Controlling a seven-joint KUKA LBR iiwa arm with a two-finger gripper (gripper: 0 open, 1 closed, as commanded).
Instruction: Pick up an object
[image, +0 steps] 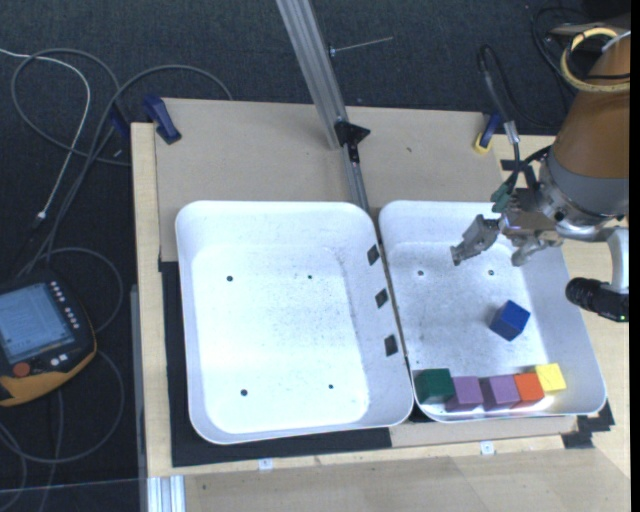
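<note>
The gripper hangs over the back part of the right bin. Its two fingers are spread apart and hold nothing. The arm comes in from the right.

A blue block sits alone, near the gripper, toward the front.

Green, purple, orange and yellow blocks line the front wall.

The left bin lies beside it.

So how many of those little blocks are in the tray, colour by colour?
Blue block: 1
Green block: 1
Purple blocks: 2
Orange block: 1
Yellow block: 1
Total: 6, all in the right bin; the blue one sits apart from the row.
</note>
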